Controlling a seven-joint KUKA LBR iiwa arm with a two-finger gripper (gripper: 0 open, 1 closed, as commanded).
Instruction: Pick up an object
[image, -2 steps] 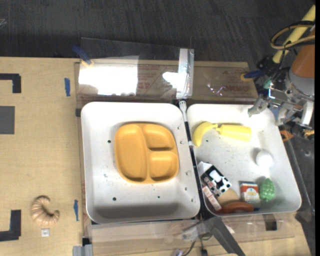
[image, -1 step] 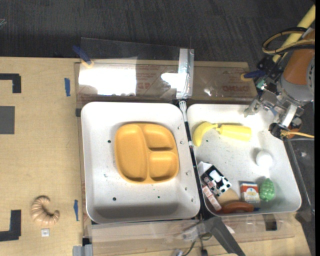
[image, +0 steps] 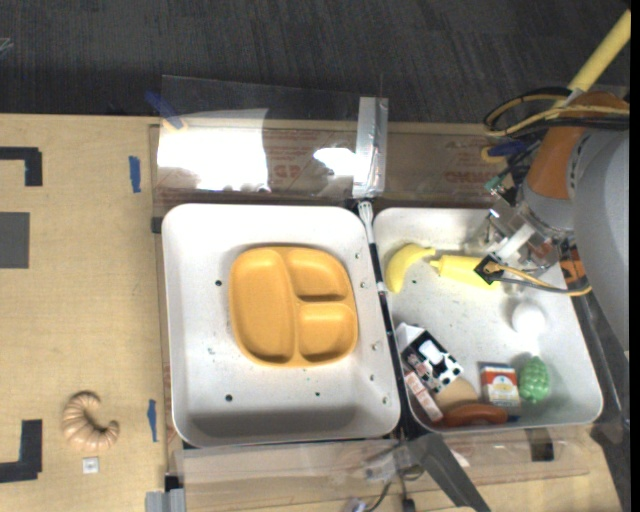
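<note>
Arm reaching in over the right bin's far right corner

The grey arm (image: 600, 190) enters from the right edge, its orange band (image: 552, 165) above the wrist sitting just past the right bin (image: 590, 395)'s far rim. Below the band the wrist angles down and left, placing the gripper (image: 510, 243) low over the bin's far right corner.

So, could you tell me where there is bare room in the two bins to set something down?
In the left bin, bare floor rings the yellow divided tray, widest along its near edge. In the right bin, an open patch lies mid-floor between the yellow banana-shaped toy and the near clutter: black-and-white box, red carton, green ball.
</note>
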